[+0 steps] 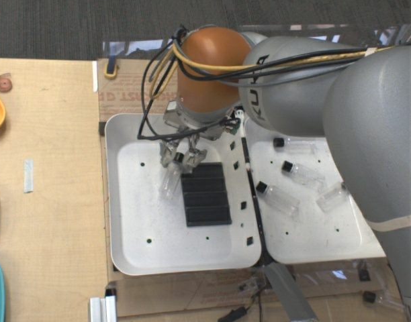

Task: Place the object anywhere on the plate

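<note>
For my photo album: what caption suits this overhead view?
Grey arm's gripper over the black plate in the left bin.

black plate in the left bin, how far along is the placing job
Done: nothing rests on the black plate yet. In hand: the gripper hangs over the left bin at the plate's upper left corner, with a clear vial just below it; whether the vial is gripped is unclear. Left: setting an object onto the plate. More clear vials lie in the right bin.

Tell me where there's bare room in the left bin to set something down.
In the left bin, free floor lies along the left wall and below the black plate. It is crowded above the plate, under the gripper.
</note>
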Robot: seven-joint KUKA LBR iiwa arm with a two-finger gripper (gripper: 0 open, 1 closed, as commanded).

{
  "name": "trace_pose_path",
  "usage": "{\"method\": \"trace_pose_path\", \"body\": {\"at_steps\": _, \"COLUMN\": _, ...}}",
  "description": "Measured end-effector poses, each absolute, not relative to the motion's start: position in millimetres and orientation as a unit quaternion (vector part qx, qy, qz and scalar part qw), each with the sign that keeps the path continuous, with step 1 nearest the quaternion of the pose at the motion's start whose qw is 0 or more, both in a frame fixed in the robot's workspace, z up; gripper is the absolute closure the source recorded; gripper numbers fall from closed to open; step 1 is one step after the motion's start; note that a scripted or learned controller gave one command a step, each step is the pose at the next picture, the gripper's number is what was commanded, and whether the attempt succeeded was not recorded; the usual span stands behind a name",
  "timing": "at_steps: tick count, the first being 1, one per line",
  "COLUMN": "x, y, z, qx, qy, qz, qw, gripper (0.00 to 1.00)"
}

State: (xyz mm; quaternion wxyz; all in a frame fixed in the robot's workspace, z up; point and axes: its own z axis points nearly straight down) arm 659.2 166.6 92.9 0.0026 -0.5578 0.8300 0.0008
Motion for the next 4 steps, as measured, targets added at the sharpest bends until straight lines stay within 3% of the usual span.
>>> {"method": "trace_pose_path", "body": {"at_steps": 1, "x": 659.8, "y": 201, "z": 216, "qx": -0.73, "qy": 0.683, "qz": 0.0008, "qw": 0.003, "gripper": 1.0}}
{"method": "trace_pose_path", "body": {"at_steps": 2, "x": 660.0, "y": 228, "z": 285, "qx": -0.811, "qy": 0.585, "qz": 0.0011, "qw": 0.003, "gripper": 1.0}}
{"method": "trace_pose_path", "body": {"at_steps": 4, "x": 650.5, "y": 205, "z": 146, "qx": -0.857, "qy": 0.516, "qz": 0.0016, "qw": 0.002, "gripper": 1.0}}
